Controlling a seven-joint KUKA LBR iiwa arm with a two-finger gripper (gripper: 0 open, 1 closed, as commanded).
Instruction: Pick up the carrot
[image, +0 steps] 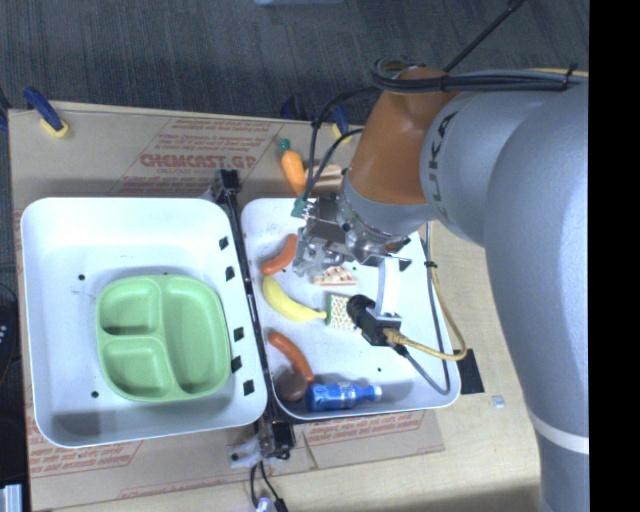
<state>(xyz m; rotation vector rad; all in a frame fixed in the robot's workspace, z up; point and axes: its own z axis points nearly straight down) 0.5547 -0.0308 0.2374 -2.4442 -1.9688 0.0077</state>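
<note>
Carrot is sitting at the right bin's far left corner, half over the rim; looking light, stiff, slick, so I'm eyeing mid-body. I'm hovering my gripper nearby, grip unclear

One fixed overhead camera, slanted down, both bins in frame

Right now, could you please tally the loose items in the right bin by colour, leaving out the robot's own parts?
Orange or red-orange: 3 (carrot, sausage, sausage)
Yellow: 1 (banana)
Blue: 1 (bottle)
Brown: 1 (round item)
Green-and-white: 1 (small packet)
Total: 7
</note>
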